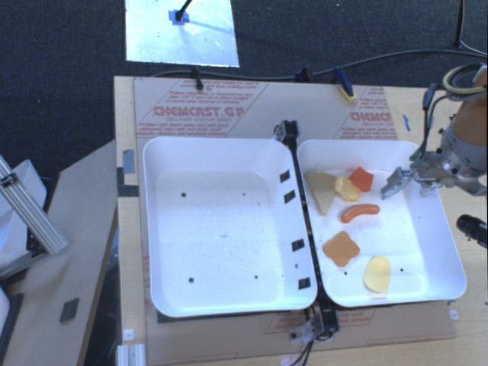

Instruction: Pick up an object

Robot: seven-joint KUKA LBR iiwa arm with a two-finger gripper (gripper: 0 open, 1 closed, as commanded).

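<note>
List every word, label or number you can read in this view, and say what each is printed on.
"CHEMCAST GP": red print on the protective sheet under the bins, behind the left bin.
A second red print of the same style on the sheet behind the right bin: partly legible, too blurred to read whole.
Smaller red lines under both prints: too small to read.

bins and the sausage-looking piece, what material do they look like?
Bins: likely thin moulded plastic, glossy white; rounded corners and soft sheen on the walls. Sausage-shaped piece: probably plastic or rubber toy food, smooth orange-red with a faint highlight. Too small to tell which.
</note>
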